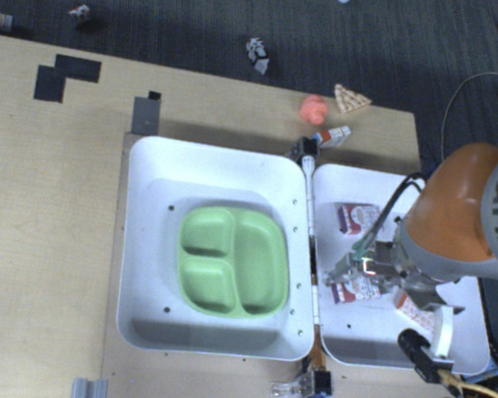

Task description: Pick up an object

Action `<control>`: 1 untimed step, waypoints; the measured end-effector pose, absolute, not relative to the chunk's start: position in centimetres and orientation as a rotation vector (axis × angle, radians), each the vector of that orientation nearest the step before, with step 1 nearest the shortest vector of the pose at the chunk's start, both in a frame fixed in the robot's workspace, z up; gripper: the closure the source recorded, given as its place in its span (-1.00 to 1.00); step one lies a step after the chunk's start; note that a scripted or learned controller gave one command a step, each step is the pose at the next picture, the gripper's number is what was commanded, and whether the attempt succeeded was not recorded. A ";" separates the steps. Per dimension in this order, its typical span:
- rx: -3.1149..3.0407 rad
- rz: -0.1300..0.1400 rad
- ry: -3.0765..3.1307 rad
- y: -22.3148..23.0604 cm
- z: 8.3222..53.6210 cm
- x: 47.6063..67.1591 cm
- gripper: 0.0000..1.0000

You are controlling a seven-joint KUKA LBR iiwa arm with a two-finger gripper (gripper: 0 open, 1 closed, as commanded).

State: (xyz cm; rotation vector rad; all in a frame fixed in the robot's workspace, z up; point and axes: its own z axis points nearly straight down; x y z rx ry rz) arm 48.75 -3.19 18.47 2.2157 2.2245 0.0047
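Observation:
My gripper (360,270) is low in the right bin (340,338), its tip over a small red-and-white packet (353,290) near the bin's middle. A second red-and-white packet (354,218) lies at the bin's back left. A third one (418,310) peeks out to the right, partly under the wrist. The arm's orange band and grey body cover much of the right bin. Nothing is seen held.
The left bin (150,226) holds a green divided tray (232,260). On the bench behind the bins lie a pink ball (313,110), a small tube (330,138) and a wedge-shaped toy (351,99). Cables run past the right bin's front corner.

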 end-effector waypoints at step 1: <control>2.215 0.005 2.225 2.6 20.1 48.8 1.00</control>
